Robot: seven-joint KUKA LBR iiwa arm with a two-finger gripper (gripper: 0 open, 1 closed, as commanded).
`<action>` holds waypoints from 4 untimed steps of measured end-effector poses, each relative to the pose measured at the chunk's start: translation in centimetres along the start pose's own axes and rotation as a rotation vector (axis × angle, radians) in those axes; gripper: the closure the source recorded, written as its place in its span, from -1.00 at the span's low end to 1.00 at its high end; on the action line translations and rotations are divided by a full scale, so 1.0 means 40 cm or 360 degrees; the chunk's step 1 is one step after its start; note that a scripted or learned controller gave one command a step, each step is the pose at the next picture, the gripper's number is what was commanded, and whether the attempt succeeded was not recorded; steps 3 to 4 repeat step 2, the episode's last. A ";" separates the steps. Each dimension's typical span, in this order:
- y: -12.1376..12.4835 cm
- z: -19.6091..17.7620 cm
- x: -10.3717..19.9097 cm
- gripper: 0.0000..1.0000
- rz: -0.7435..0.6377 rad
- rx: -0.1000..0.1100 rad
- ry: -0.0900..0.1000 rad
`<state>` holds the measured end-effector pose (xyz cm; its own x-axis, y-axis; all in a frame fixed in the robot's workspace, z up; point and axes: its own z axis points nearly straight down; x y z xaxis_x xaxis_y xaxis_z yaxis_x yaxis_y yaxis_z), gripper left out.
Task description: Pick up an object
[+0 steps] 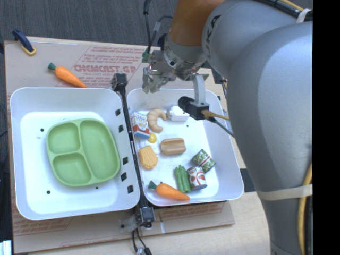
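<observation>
My gripper (pixel 152 83) hangs over the far left rim of the right bin (pixel 229 163), open, with nothing between its fingers. Below and in front of it lie a croissant (pixel 155 119), a small white item (pixel 177 113) and a red-and-white packet (pixel 139 124). Further forward in the same bin are a brown bread loaf (pixel 172 146), a yellow corn piece (pixel 147 157), green beans (pixel 182 178), two cans (pixel 197 177) and a carrot (pixel 169 191). The arm hides the bin's far right corner.
The left bin (pixel 21 105) holds a green divided plate (pixel 82 151). A second carrot (pixel 66 74) lies on the cardboard behind the left bin, and a blue-and-yellow tool (pixel 24 41) sits at the far left. A black divider (pixel 127 137) runs between the bins.
</observation>
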<state>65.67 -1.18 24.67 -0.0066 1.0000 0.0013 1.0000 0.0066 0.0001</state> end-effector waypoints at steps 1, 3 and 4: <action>-0.004 0.034 0.113 1.00 -0.0001 0.0007 -0.0002; -0.048 0.036 0.216 1.00 -0.0002 0.0008 -0.0002; -0.048 0.036 0.216 1.00 -0.0002 0.0008 -0.0002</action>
